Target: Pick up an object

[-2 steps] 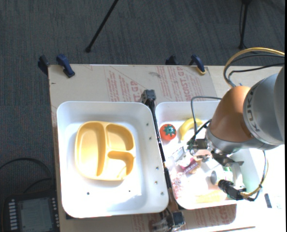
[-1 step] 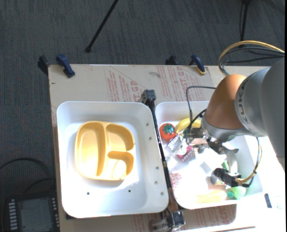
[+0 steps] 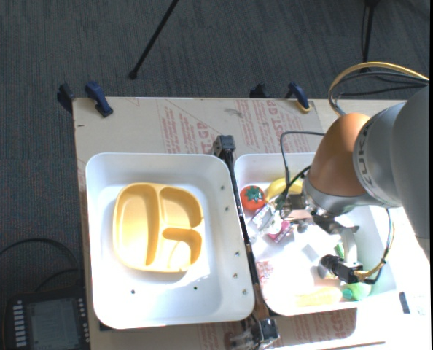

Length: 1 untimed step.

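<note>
The surface [image 3: 165, 126], a brown printed board clamped at its far edge, carries two shallow white bins, and the right bin [image 3: 380, 301] serves as the landmark here. To its left, touching it along a shared wall, sits the left bin [image 3: 103, 297], which holds a yellow divided tray [image 3: 158, 227] lying flat in its middle. Over the right bin hangs the arm [image 3: 373, 162], grey with its orange band, reaching in from the right and covering the bin's far right part. Below the band the gripper [image 3: 304, 216] sits low among the clutter near the bin's centre-left; whether the fingers are wide, narrow or closed on anything I cannot tell, since the wrist and cables hide them. The candidates for the pick all lie inside the right bin: a yellow banana-like piece [image 3: 278, 188] near the far wall, a red tomato-like ball [image 3: 253, 197] by the left wall, a pink and white packet [image 3: 277, 232] just beside the gripper, a pale orange block [image 3: 317, 298] along the near wall, and a small green piece [image 3: 356, 292] toward the near right corner. The step in hand looks like the descent or the grasp itself, aimed at the packet or something close to it. Next, I judge, the move calls for a firm close and a straight lift clear of the neighbours.
</note>
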Tool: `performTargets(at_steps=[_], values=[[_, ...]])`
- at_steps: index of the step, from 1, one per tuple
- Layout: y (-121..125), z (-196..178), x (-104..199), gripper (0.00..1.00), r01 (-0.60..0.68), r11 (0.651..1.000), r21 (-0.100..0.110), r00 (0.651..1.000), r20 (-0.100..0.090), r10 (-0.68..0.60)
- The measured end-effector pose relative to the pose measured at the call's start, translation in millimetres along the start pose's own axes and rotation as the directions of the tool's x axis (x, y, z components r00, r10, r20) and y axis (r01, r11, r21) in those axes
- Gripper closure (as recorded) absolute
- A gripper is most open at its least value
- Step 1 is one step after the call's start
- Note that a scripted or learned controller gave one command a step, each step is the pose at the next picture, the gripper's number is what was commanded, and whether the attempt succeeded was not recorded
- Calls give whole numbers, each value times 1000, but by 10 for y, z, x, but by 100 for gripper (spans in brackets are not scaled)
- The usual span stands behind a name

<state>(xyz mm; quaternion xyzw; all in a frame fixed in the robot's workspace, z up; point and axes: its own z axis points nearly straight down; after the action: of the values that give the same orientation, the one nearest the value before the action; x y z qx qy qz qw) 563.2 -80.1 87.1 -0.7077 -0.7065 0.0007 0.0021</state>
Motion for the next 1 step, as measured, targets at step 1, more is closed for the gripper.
performTargets(at_steps=[1], values=[[52,-5,-11,0,0,1000,-2,1000,1,0]])
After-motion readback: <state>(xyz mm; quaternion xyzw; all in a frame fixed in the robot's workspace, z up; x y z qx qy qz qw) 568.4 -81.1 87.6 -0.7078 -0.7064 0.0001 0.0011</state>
